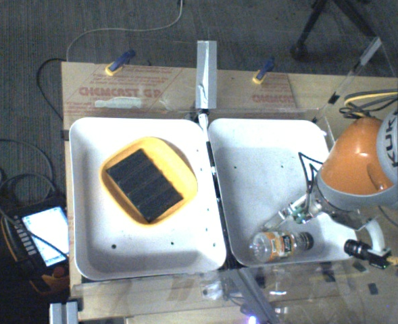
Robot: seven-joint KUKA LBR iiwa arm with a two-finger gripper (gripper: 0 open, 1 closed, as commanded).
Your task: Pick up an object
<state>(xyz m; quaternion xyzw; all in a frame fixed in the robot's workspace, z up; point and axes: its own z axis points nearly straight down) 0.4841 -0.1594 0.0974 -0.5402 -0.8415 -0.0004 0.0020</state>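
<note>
A: Camera view, right bin: a small clear plastic bottle with an orange label and a dark cap (282,243) is seen lying on its side near the front wall of the right-hand shallow white bin (266,154).

B: And the gripper (294,212)?

A: It is seen just above and beside the bottle, under the grey arm with the orange band (353,164). Whether contact is made cannot be told, and how the jaws stand cannot be told either; that part is too small and blurred.

B: How is the bottle judged to handle?

A: It is judged light, since little or no liquid can be made out, though that is uncertain. Smooth rounded plastic is likely to be slippery and apt to roll. Thin walls may give under a hard squeeze.

B: Where should hold be taken?

A: Across the labelled middle of the body, with the jaws set crosswise to its long axis. The neck by the cap is judged too narrow and the nearby bin wall leaves little room.

B: Anything else?

A: A yellow rounded tray holding a dark ribbed slab (148,179) is seen in the left-hand white bin (90,248), well apart from the bottle.
</note>
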